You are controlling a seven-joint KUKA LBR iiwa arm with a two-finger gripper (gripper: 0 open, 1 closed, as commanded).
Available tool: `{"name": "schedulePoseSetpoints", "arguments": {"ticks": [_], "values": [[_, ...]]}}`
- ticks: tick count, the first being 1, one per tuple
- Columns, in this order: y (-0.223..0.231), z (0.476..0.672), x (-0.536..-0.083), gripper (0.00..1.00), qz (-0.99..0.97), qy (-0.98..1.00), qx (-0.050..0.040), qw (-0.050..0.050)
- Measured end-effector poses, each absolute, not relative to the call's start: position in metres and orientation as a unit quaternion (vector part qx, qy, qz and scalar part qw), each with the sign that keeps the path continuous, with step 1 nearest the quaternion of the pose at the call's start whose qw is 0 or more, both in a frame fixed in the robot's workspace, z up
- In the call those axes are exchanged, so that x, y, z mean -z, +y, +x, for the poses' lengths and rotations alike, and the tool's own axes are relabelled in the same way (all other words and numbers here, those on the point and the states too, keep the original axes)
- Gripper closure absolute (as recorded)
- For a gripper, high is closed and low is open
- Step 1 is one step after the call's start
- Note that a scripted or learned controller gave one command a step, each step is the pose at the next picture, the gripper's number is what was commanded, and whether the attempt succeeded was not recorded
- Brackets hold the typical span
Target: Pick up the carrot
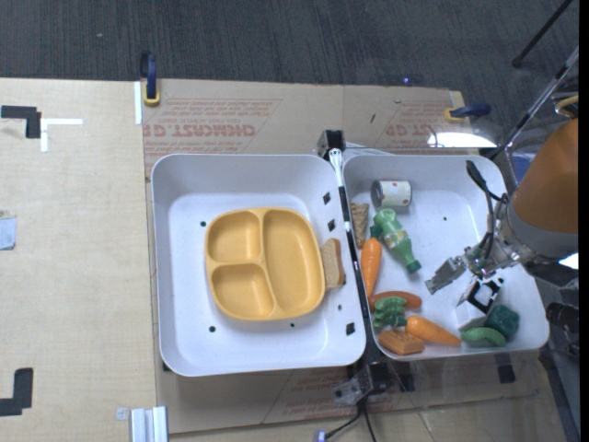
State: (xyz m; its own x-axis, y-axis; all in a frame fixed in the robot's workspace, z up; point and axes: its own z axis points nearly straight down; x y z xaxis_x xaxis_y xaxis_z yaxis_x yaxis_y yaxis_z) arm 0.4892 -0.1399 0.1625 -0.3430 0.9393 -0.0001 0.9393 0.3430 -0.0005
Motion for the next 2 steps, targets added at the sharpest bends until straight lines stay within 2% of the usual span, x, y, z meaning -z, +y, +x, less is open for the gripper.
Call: {"name": "schedulePoseSetpoints", "arguments": {"ticks": [1, 2], "values": [[-0.1045, 0.4782, -0.0914, 0.00, -0.505, -0.863, 0.0001, 0.001], [-0.1054, 0.4805, -0.1007, 1.00, -0.508, -0.861, 0.0009, -0.001]]}}
